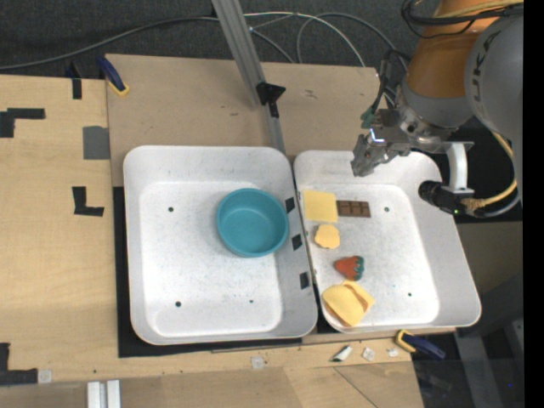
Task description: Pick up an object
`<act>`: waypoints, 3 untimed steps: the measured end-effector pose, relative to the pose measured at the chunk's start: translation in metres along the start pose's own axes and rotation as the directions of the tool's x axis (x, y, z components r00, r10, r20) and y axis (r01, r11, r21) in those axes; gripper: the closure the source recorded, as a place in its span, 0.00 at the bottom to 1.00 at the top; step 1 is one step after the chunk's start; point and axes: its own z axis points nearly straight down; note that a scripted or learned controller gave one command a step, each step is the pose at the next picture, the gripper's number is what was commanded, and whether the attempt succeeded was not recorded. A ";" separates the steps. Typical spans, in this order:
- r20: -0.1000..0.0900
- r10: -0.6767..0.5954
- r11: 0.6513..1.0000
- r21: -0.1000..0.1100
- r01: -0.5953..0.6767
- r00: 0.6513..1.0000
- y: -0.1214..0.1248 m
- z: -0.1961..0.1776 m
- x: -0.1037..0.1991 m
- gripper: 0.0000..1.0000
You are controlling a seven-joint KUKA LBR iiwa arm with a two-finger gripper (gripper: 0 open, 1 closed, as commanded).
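Note:
My gripper (367,161) hangs over the back edge of the right bin (425,253), above and right of the objects. Nothing shows between its fingers. In the right bin lie a pale yellow square (320,205), a brown chocolate bar (354,209), a small yellow round piece (328,238), a red strawberry with a green top (349,267), and a folded yellow piece (347,303). A blue bowl (251,221) sits upright in the left bin (170,253).
A grey metal pole (246,49) slants down to the gap between the bins at the back. Cables (323,32) run across the dark area behind the bench. Blue-and-yellow clamps (113,75) grip the bench corners.

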 end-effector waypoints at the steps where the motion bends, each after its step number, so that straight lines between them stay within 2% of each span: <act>1: 0.002 0.003 1.000 0.000 -0.003 1.000 0.007 0.014 0.055 1.00; 3: 0.001 0.000 1.000 -0.001 0.000 1.000 0.020 0.023 0.159 1.00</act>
